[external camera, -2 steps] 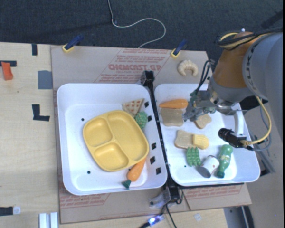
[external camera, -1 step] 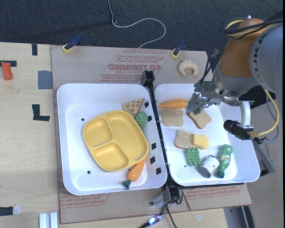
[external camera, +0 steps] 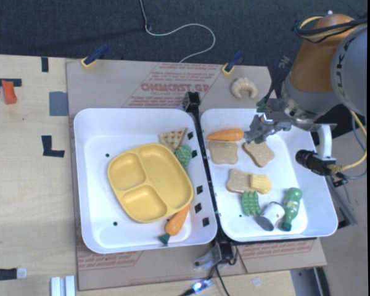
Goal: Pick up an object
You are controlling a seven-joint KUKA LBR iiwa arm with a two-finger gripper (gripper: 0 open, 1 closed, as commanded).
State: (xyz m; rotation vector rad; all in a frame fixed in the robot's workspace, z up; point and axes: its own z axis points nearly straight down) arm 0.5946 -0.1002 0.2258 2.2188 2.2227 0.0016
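The bottle (external camera: 291, 207) lies at the bin's (external camera: 324, 224) five o'clock. The gripper (external camera: 259, 130), fingers' spread untellable, is best lowered squarely onto the bread (external camera: 259, 153).

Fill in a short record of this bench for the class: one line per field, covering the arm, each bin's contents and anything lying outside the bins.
gripper: over the right bin's upper part, beside the toy carrot
left bin: yellow divided plate, second carrot, waffle wedge, green toy
right bin: bread slices, green bottle, corn piece
outside bins: croissant on the cardboard
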